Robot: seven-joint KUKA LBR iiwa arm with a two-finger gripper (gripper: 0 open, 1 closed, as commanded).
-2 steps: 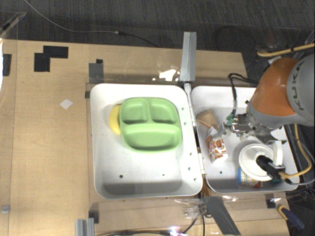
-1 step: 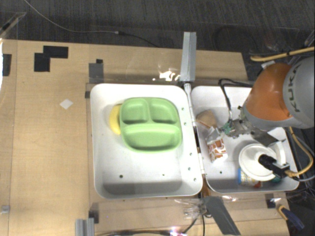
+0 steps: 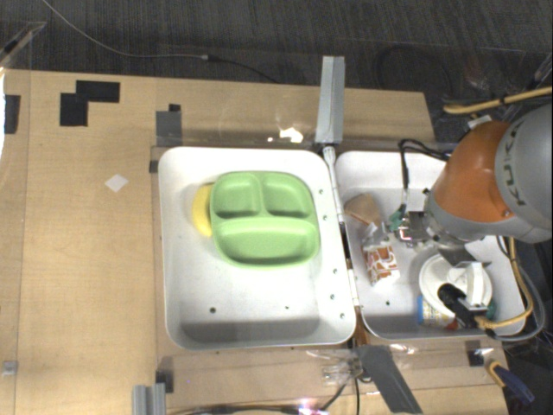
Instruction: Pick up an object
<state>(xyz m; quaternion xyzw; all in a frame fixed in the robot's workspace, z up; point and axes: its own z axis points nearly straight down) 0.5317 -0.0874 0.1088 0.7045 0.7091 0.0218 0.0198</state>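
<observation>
Presently: arm reaches in from 3 o'clock, with the gripper low over the right bin, near its middle. Whether the gripper is spread or closed I cannot tell; the wrist hides it from above. Nothing is visibly held.

Candidates, right bin:
- Crumpled packet, clear wrap with red-brown print. Just beside the gripper at its 7 o'clock, close to the bin's 9 o'clock wall.
- Tan lump at the gripper's 10 o'clock, near the packet but apart from it.
- Small blue-edged item by the bin's 6 o'clock rim; too small to name.

Left bin: green divided plate lies flat toward 12 o'clock, and a yellow thing pokes out from under its 9 o'clock edge. Both are well apart from the gripper and not in play, by my reading.

Judgement: the packet is the likeliest target; grasp not yet made.

Risks from here:
- The gripper sits off to one side of both packet and lump. A straight descent could meet bare bin floor and close on nothing.
- The packet looks thin and crinkly. A pinch on one corner may slip free on the lift.
- The packet lies close to the wall, so a push toward 9 o'clock could jam it there instead of seating it.
- The lump looks rounded, so an off-centre squeeze may squirt it aside.
</observation>
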